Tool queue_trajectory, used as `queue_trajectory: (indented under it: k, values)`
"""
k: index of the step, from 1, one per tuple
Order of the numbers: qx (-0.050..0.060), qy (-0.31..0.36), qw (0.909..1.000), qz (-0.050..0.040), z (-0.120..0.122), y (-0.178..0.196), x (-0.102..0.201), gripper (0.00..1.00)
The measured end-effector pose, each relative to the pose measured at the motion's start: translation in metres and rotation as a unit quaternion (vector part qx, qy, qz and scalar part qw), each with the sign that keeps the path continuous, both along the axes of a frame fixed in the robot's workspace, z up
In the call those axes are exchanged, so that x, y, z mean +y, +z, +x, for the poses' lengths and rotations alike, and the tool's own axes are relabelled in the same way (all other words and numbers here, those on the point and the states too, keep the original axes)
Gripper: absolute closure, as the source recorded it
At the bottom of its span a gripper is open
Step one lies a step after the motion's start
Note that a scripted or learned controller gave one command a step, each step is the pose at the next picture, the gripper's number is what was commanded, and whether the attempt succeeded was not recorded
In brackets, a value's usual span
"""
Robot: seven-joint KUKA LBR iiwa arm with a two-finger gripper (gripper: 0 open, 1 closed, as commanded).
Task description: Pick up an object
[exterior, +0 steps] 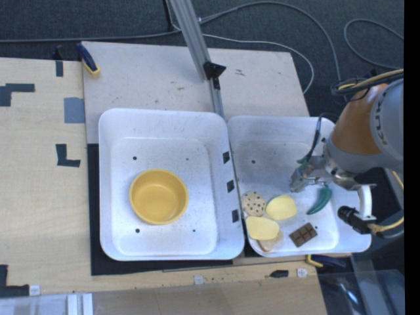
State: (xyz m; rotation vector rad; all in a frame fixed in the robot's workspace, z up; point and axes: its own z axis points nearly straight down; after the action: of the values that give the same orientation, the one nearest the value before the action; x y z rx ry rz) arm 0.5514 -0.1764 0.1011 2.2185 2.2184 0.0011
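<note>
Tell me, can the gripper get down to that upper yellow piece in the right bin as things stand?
Probably yes. The gripper hangs just right of the upper yellow piece, whose top looks uncovered; the round cookie beside it may crowd one finger.

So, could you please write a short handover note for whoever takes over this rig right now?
Gripper: down inside the right bin, just above the food items; whether it is open or shut cannot be told, and nothing is seen held.
Right bin: green pepper beside the gripper, two yellow pieces, a round cookie, a brown chocolate square.
Left bin: yellow bowl.
Done: the arm is over the items.
Left: grasp one object and lift it.
</note>
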Motion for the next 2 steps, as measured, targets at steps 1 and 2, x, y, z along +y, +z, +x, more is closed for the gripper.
queue_trajectory:
  k: [1,2]
  values:
    - [0.000,0.000,1.0000,0.0007,-0.005,0.059,-0.003,1.00]
    - [0.000,0.000,1.0000,0.0008,-0.005,0.111,-0.003,1.00]
